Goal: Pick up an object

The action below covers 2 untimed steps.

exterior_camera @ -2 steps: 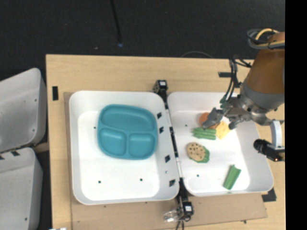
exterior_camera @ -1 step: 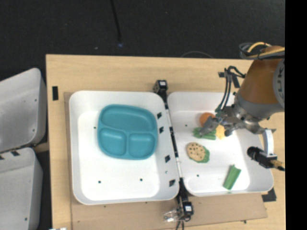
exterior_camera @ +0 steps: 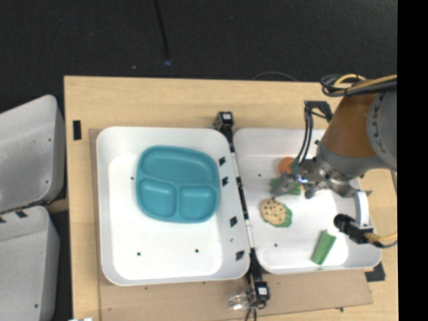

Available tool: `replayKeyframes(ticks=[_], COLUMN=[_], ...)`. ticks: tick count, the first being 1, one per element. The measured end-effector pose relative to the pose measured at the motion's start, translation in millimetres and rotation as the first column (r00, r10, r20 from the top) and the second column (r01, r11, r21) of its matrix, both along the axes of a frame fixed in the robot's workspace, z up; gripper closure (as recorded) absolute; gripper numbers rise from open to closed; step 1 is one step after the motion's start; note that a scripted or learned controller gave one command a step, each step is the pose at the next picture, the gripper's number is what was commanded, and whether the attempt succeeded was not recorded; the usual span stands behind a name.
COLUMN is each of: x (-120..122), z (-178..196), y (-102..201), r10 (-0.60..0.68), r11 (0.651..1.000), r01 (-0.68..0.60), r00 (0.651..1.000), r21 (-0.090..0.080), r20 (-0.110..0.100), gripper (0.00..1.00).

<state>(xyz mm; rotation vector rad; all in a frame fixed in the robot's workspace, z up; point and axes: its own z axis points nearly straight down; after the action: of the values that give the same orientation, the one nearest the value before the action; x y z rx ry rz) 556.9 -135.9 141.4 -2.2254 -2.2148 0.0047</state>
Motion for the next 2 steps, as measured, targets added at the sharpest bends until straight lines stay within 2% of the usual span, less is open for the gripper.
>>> replayKeyframes(ticks=[1,2], x=[-0.3,0.9], z=[-42.8,-29.8], y=[-1.2,-2.1], r10=[0.0,-0.008], r11=[1.0,1.0], r01=[0.0,0.008], r00=[1.0,1.0], r21=[-0.001,-0.001], r20=[0.002,0.007], gripper=[0.0,1.0])
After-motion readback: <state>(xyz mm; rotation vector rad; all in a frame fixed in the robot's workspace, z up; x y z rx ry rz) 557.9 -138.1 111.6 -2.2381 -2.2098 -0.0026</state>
